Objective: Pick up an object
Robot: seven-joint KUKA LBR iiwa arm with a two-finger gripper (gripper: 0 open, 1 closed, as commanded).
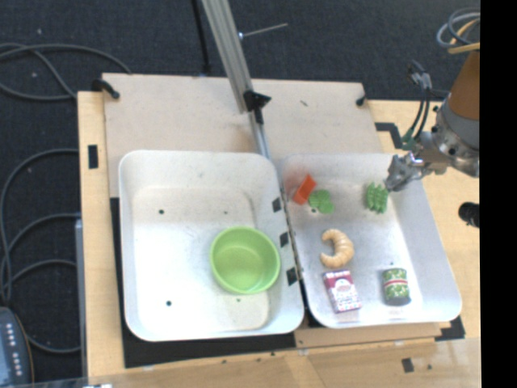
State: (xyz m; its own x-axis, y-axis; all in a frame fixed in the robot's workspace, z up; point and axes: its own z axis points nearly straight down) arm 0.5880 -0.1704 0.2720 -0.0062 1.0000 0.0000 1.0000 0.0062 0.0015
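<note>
One knobbly green toy [376, 196], maybe broccoli, just beside claw [398, 178]

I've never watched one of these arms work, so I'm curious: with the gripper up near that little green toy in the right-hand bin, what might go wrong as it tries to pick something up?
Likely risks:
1. The gripper sits at the edge of the small green toy, not over it, so it may nudge it away.
2. The toy lies near the right bin wall; the fingers could catch the rim.
3. The toy looks lumpy, so a grip might slip.
</note>
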